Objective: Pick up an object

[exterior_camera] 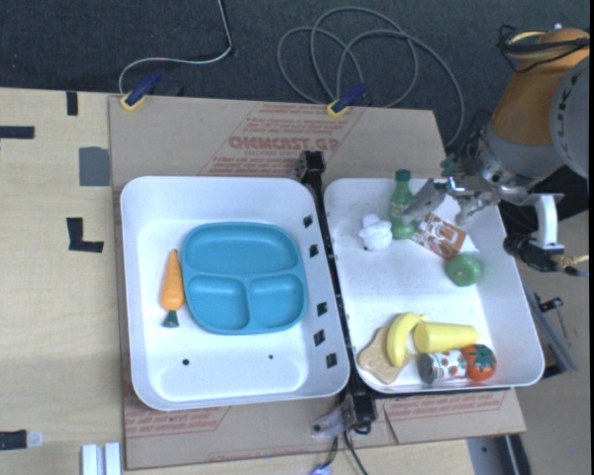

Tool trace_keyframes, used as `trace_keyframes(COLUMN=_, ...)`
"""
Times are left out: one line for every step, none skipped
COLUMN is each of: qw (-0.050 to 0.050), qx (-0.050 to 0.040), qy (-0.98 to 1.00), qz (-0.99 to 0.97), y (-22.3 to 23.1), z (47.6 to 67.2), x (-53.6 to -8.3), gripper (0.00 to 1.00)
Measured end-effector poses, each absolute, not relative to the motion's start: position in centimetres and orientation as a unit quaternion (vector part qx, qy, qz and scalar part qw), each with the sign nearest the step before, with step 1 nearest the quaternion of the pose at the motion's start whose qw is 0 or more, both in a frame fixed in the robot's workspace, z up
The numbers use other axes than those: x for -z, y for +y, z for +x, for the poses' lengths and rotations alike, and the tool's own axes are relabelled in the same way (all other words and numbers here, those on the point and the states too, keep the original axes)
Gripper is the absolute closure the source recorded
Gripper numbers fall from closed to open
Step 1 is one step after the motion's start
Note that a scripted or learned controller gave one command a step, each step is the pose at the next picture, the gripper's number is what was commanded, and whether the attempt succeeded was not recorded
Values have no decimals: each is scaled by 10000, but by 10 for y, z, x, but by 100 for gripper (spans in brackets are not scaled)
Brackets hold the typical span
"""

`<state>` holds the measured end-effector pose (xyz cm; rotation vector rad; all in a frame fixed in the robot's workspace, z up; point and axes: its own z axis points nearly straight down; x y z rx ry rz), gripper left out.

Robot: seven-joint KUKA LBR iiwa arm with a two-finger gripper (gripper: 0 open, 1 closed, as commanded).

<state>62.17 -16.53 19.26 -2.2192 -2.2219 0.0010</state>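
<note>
My gripper (447, 204) hangs over the far part of the right bin (515, 295), with the grey arm and its orange band (535, 102) reaching in from the upper right. Its fingers (425, 203) stand open and hold nothing. Just below them lies an orange and white packet (442, 236). A green bottle (403, 204) stands to the gripper's left, next to a small white lump (376, 234). A green ball (464, 269) rests in front of the packet.
At the right bin's near end lie a banana (404, 336), a yellow cylinder (444, 336), a bread slice (374, 361), a small can (439, 366) and a tomato (481, 362). The left bin (139, 216) holds a blue divided plate (246, 277) and a carrot (171, 281).
</note>
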Motion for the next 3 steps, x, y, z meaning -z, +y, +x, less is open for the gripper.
trace_keyframes(qw=-5, qx=0, qy=-7076, qz=-7066, y=-141, z=647, x=-118, gripper=0)
trace_keyframes(qw=-10, qx=-4, qy=-7071, qz=-7071, y=-198, z=668, x=-153, gripper=0)
trace_keyframes(qw=-13, qx=0, qy=-7075, qz=-7068, y=-216, z=629, x=-87, gripper=0)
